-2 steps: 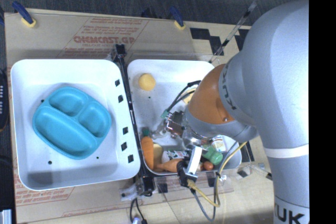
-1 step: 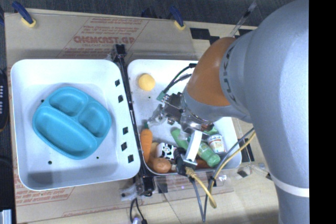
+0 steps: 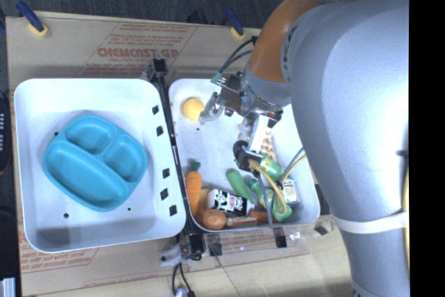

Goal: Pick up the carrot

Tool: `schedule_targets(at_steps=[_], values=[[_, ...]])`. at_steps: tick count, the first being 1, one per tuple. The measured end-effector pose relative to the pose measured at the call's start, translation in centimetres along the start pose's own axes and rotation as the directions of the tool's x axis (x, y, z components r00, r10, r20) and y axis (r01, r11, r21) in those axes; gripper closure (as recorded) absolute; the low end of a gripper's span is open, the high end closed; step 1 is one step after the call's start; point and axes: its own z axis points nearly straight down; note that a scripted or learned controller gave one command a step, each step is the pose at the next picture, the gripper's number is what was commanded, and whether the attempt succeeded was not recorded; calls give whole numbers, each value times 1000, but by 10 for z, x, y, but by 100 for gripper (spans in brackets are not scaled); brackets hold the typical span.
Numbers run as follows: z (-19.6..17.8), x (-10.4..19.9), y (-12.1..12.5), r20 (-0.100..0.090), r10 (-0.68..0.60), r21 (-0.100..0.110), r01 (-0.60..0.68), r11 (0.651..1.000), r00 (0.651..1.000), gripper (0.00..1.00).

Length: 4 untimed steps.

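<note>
Arm links of smooth grey casing, joined by an orange band (image 3: 272,45) above the wrist, sweep in from the right and bend down over the right-hand shallow white plastic bin (image 3: 212,146). The wrist tilts toward the view's left, so the metal gripper (image 3: 208,110) hangs low over the bin's far end. Whether it is open or closed cannot be told, and nothing is visibly held in it. Just beside the gripper, on its left, sits a small round yellow fruit-like ball (image 3: 192,108). The orange tapered carrot (image 3: 194,186) with a little green stalk lies below the gripper in the view and apart from it, along the bin's left wall, stalk end pointing up toward the gripper. Past the carrot, further from the gripper, a glossy brown rounded lump (image 3: 211,220) rests at the bin's near corner, with a small black-and-white patterned carton (image 3: 229,202) just right of the carrot and a long green vegetable shape (image 3: 241,184) beside that. Well to the gripper's left, the second white bin (image 3: 35,115) holds a turquoise divided plastic plate (image 3: 95,161). Both bins stand on a brown, printed cardboard-like worktop (image 3: 139,45).
</note>
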Motion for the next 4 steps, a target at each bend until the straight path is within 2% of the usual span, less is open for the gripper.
schedule_targets(at_steps=[1,2,3,4], values=[[1,-9,-64,-1,-88,6,88,996,996,0],[91,-73,-80,-1,-257,8,257,966,966,0],[-2,-41,-57,1,-386,-3,386,922,922,0],[91,-62,-62,1,-255,-5,255,967,967,0]])
